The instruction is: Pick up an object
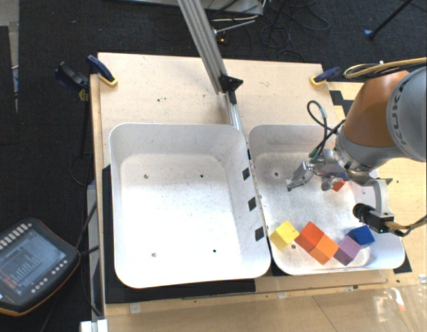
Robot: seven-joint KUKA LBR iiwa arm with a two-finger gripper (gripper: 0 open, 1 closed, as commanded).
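We see the gripper (301, 177) at right of centre above the right bin (282, 151), jaws' state unclear, blocks (317, 241) below.

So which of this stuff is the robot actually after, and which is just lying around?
For the job:
yellow block
orange block
purple block
blue block
right white bin
tool

Just lying about:
left white bin
grey handheld control pad
blue and yellow clamps
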